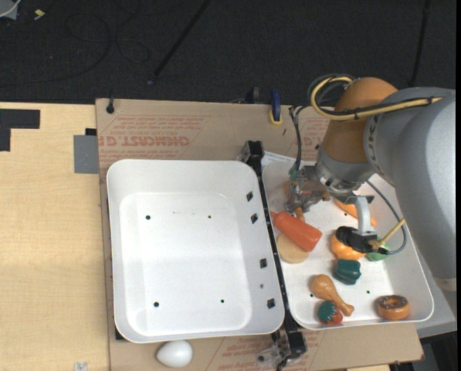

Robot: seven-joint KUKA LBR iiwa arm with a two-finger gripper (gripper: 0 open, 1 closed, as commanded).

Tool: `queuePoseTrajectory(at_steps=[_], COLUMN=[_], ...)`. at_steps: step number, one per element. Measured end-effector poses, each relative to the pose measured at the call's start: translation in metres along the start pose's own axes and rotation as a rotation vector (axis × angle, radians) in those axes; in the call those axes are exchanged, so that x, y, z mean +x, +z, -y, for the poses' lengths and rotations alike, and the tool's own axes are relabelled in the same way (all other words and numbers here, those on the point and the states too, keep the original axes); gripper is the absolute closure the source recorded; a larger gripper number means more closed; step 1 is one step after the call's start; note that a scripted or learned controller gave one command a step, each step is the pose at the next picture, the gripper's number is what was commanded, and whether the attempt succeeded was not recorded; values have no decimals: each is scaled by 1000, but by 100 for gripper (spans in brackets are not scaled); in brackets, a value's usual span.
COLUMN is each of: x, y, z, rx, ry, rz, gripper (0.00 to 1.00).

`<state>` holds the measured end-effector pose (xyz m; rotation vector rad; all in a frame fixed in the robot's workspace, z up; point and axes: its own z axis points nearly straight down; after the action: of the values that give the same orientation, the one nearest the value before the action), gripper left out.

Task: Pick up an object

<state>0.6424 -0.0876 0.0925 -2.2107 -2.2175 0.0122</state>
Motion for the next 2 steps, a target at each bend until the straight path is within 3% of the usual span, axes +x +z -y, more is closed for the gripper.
queuePoseTrajectory(at_steps=[1, 2], x=[2, 94], y=[7, -100], z=[12, -3], rx=[-7, -19], ry=[6, -5], rz=[1, 0], gripper=[100, 100])
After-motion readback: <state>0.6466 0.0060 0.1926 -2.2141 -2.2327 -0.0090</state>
